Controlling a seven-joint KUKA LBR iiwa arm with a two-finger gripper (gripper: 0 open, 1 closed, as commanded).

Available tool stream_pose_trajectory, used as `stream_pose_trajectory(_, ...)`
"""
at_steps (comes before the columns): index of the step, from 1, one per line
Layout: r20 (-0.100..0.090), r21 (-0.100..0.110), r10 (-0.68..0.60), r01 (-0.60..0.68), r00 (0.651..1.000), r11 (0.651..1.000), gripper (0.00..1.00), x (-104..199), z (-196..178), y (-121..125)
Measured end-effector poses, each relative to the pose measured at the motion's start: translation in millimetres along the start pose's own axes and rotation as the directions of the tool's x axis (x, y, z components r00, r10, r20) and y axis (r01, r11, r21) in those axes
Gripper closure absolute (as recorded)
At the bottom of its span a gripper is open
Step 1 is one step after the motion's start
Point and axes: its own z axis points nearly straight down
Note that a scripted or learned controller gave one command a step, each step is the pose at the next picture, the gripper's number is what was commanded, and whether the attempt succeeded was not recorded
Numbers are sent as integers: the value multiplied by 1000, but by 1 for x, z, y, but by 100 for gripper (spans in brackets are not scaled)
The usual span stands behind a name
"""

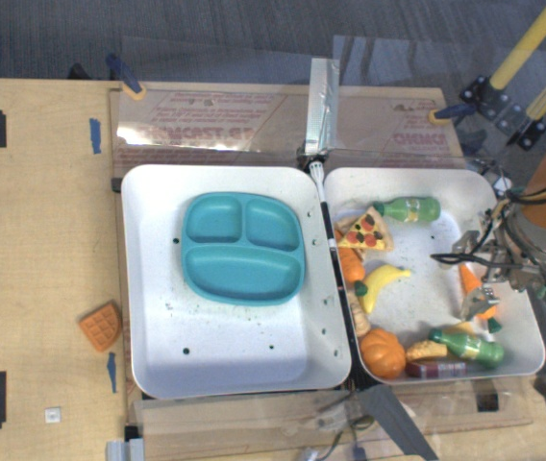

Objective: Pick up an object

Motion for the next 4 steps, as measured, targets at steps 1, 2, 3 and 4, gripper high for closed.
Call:
stream_pose_trajectory(1, 16, 4, -4, 4, 1000, 1000, 100, -6, -14, 1)
stream_pose_trajectory(2, 15, 4, -4, 4, 1000, 1000, 0, -5, -13, 2)
stream_pose_trajectory(3, 2, -1, 49, -49, 999, 999, 0, 14, 0, 2)
stream_pose_trajectory(4, 16, 3, 47, -47, 999, 999, 100, 9, -15, 2)
